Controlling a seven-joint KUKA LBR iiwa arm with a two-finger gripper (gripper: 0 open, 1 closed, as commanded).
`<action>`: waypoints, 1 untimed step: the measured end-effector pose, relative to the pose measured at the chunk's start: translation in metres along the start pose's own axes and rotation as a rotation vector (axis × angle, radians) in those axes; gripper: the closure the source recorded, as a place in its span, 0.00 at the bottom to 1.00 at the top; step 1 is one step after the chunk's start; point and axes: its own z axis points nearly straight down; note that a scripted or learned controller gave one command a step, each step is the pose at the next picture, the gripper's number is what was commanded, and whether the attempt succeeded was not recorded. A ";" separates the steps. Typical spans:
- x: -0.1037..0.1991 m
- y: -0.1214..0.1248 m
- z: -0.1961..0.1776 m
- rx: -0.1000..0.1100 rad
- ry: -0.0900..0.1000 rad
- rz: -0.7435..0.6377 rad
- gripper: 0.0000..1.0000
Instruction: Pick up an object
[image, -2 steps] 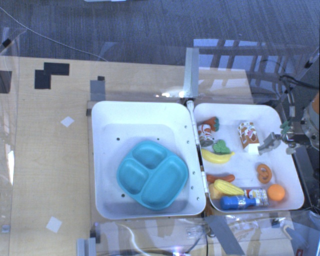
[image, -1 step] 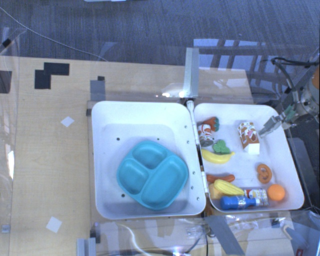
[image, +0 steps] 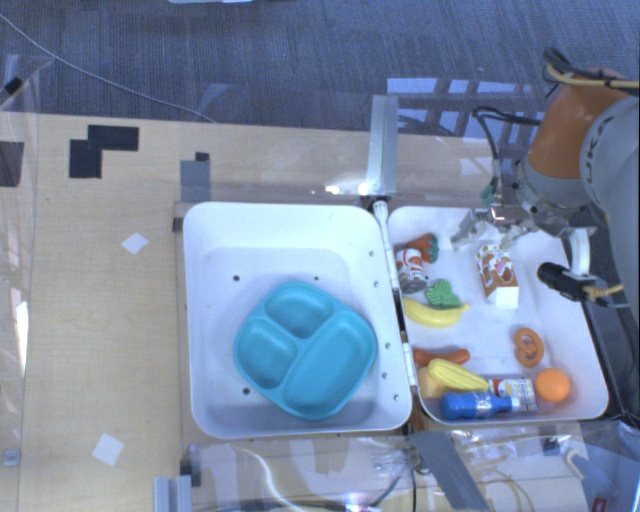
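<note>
1. Wooden bench (image: 90, 340) carries two shallow white bins side by side; beyond its far edge lies dark blue carpet (image: 250, 60).
2. At the right bin's (image: 592, 330) near edge lie a blue plastic bottle (image: 478, 404), a yellow corn cob (image: 452, 376) and an orange ball (image: 552, 385).
3. A blue three-section plate (image: 305, 348) sits in the left bin (image: 215, 240).
4. Mid-bin lie a yellow banana (image: 434, 313) and a brown pretzel (image: 529, 346).
5. Towards the far edge, the jaws (image: 490, 232) stand spread and hold nothing, just above a brown-and-white carton (image: 497, 275).
</note>
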 end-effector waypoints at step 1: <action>-0.043 -0.032 0.037 -0.012 -0.004 -0.048 0.00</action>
